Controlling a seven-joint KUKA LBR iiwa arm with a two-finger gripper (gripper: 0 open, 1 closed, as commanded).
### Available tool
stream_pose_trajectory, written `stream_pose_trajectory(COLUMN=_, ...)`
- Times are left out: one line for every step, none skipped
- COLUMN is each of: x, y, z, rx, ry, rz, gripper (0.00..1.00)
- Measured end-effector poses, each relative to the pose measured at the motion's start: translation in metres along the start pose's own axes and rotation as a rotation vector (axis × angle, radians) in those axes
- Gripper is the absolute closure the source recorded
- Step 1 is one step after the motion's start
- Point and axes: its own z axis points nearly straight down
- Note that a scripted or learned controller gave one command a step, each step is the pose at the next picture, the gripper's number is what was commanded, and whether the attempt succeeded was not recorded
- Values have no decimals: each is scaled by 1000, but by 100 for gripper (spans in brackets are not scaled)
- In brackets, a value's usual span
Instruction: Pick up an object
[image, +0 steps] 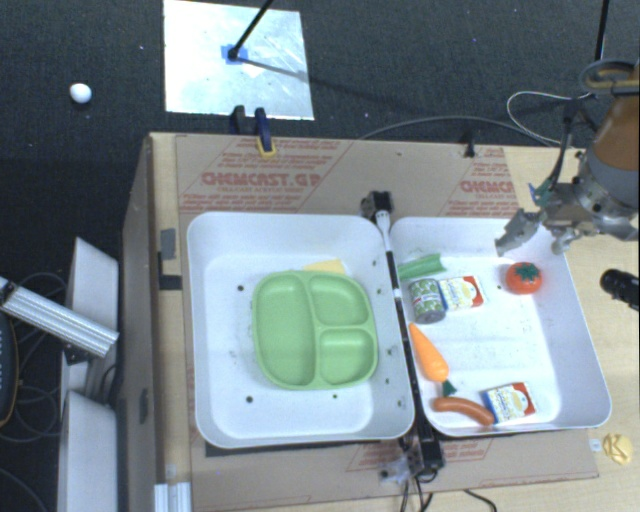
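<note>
Grey two-finger gripper hovering over right shallow white bin at its far edge, fingers apart and holding nothing, small round red tomato just beside it, green divided plastic tray in left bin.

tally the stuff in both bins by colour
Green: 3, the divided plate, a long packet, a can
Orange or red: 3, the tomato, carrot, sausage
White-labelled boxes: 2
Yellow: 1, a flat piece behind the plate
Total: 9
</note>
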Motion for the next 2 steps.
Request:
stream_pose_trajectory(x=-18, y=-12, z=161, rx=4, ry=1, rz=2, gripper=0)
stream_pose_trajectory(x=-12, y=62, z=176, rx=1, ry=1, rz=-2, gripper=0)
